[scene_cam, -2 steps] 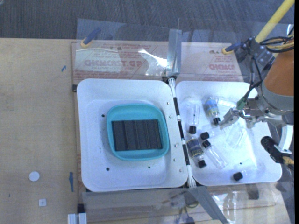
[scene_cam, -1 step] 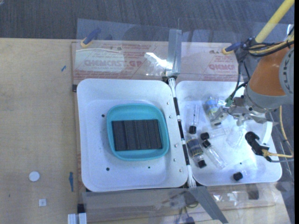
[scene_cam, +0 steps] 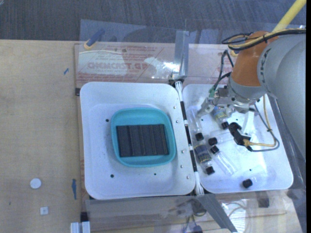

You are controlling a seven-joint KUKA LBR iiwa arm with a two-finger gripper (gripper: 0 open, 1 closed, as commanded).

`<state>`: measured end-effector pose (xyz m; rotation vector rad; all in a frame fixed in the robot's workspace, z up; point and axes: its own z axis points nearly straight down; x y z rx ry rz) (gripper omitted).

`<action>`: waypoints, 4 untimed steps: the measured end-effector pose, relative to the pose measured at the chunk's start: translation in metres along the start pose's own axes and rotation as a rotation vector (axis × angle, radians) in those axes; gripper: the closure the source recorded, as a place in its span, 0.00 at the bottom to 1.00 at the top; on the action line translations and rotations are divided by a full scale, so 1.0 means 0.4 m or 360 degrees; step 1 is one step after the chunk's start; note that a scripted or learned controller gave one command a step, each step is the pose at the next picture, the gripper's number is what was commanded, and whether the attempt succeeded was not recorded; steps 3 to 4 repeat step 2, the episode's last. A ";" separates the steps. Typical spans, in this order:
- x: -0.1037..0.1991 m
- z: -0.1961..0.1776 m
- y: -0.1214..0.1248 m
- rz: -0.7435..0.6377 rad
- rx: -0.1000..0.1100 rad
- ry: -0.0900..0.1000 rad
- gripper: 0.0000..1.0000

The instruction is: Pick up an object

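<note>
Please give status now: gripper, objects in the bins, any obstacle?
Two-finger gripper low over right white bin, grasp unconfirmed. Small black pieces loose below it. Teal rectangular tray sits in left white bin. Yellow cable lies nearby.

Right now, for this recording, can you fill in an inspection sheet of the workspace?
Surface: wooden bench bearing left bin and right bin.
Job's things: teal tray in the left bin; small dark pieces scattered in the right bin.
Clutter: white disc on the bench.
Gripper: gripper low over the right bin's upper part; grasp unclear.
Cables: black wires along the orange wrist.
Surroundings: grey floor.
</note>
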<state>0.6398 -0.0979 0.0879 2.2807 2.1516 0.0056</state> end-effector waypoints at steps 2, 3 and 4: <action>0.131 -0.243 0.063 -0.0023 0.0009 0.0001 1.00; 0.131 -0.243 0.063 -0.0023 0.0009 0.0001 1.00; 0.131 -0.243 0.063 -0.0023 0.0009 0.0001 1.00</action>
